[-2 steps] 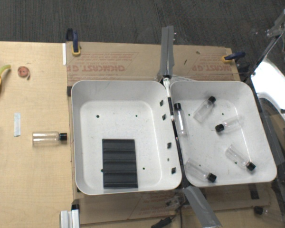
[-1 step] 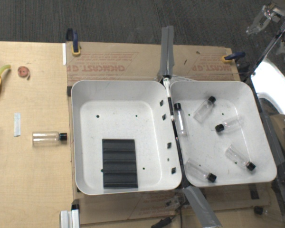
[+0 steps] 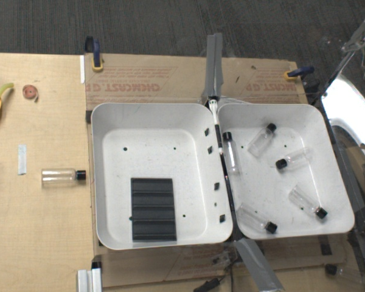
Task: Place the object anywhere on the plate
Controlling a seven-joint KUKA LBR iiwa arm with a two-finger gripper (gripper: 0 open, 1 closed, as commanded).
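The plate (image 3: 152, 210) is dark and ribbed. It lies flat in the left bin (image 3: 109, 121), close to the front edge and a little left of the middle. Nothing lies on it.

The task's things, five clear vials with black caps, are all in the right bin (image 3: 326, 140), well apart from the plate. One vial (image 3: 229, 153) lies along the left wall of this bin, its cap toward the back. A second vial (image 3: 261, 140) lies tilted near the back, just beside the middle. A third vial (image 3: 291, 159) is near the centre, with the cap pointing left. A fourth vial (image 3: 308, 202) is near the front right corner, and a fifth vial (image 3: 258, 219) is near the front left corner, close to the front wall. None of them touches another.

Both bins stand on a sheet of cardboard (image 3: 152, 84), which two clamps hold at the back edge. On the bench (image 3: 42, 236), left of the bins, lies a bottle (image 3: 62, 176) on its side with the cap toward the left bin.

The state of the claw I cannot tell.
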